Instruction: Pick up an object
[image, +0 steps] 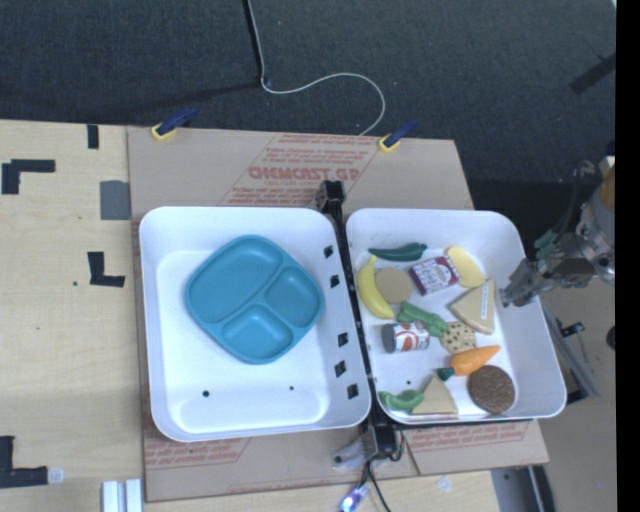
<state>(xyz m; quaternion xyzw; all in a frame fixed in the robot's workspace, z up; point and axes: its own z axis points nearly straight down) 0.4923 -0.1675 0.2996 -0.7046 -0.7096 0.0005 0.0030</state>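
The gripper hung at the right edge of the frame, just over the right rim of the right bin, with the grey arm trailing off to the right behind it. It looked dark and small there, and whether it was spread or pressed together could not be told; nothing showed in its grasp.

Nearest to it, inside the right bin, lay a pale cheese-like wedge, with a yellow lemon just above it toward the top of the frame. Further toward the middle of the frame sat a small red-and-white packet, a green pepper, a banana along the bin's left wall, and a red-and-white can. Lower in the bin were an orange carrot and a round brown cookie.

The left bin held a blue divided plate, well apart from the gripper.

As a judgement, the pick had not begun: every object rested in the bin, none lifted. What remained was to move in over one item, perhaps the wedge or lemon close by, descend, close on it and raise it.
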